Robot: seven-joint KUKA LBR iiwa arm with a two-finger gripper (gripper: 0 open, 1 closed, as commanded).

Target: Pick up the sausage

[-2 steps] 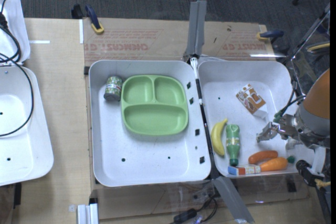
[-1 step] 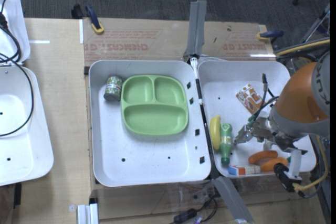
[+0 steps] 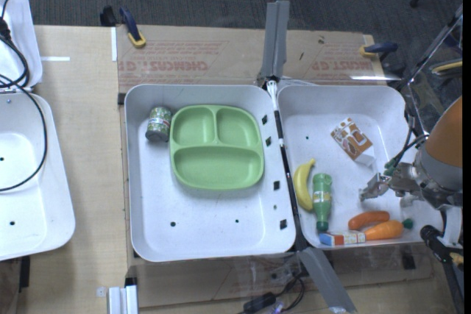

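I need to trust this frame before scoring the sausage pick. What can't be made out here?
- Gripper, camera view: too small and blurred to tell open from shut.
- Sausage: its contact with the carrot is unclear at this size.
- Small box: print too small to read.
- Arm: cut off by the right edge.

Reddish sausage (image 3: pixel 368 220) flat in right bin (image 3: pixel 390 103)
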